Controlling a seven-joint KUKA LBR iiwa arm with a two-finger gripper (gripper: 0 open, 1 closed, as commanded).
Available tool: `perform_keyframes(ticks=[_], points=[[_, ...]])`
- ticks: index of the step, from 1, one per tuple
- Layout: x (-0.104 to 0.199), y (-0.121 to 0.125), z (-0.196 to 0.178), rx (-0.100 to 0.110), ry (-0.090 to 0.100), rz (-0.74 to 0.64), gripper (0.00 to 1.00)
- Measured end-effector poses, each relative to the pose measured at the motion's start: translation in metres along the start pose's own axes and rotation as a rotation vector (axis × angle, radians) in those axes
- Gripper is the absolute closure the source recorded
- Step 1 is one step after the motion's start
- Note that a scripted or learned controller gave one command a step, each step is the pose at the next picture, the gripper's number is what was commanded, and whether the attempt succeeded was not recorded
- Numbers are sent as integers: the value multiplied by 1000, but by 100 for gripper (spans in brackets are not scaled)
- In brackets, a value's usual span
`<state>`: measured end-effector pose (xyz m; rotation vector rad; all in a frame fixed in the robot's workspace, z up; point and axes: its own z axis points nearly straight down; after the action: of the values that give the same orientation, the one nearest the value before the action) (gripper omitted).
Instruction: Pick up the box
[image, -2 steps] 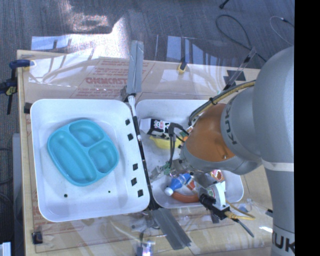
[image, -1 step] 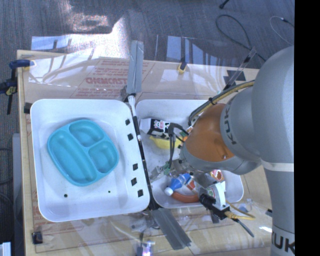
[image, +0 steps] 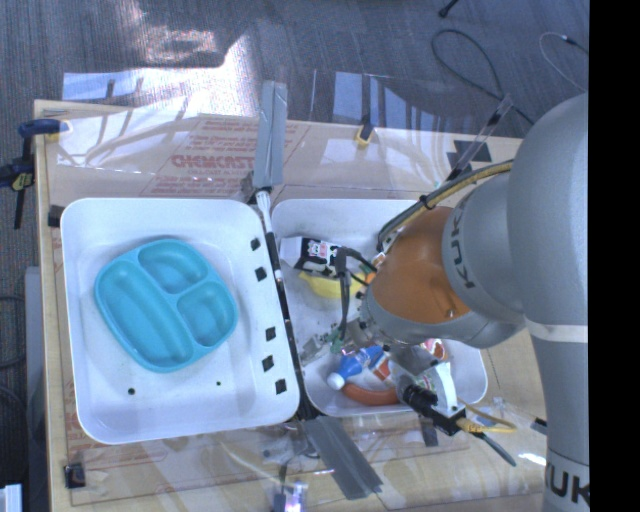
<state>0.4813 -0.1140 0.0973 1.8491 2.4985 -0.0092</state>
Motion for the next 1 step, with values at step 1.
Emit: perform_keyframes(ticks=[1], points=[[0, 0, 0, 0, -2, -38, 0]])
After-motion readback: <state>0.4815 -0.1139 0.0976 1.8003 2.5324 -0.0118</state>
